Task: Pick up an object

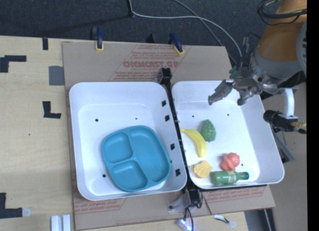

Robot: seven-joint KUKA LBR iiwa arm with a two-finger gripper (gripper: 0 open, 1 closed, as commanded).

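Five toys (208,130) in right bin, below open gripper (229,95)

- Two shallow white bins are sitting side by side on the table: the left bin (82,125) and the right bin (259,140).
- One blue divided plate (135,158) is lying in the left bin, with three compartments.
- One yellow banana (196,141) is lying in the right bin.
- One green leafy vegetable toy (208,130) is sitting just beside the banana.
- One red-orange toy (230,161) is resting in the right bin.
- One green bottle (228,177) is lying on its side.
- One small yellow piece (202,169) is lying near the bottle.
- One claw (230,95) is hanging over the right bin.
- Two blue-and-yellow clamps are gripping the cardboard's far edge: one (99,39), another (176,43).
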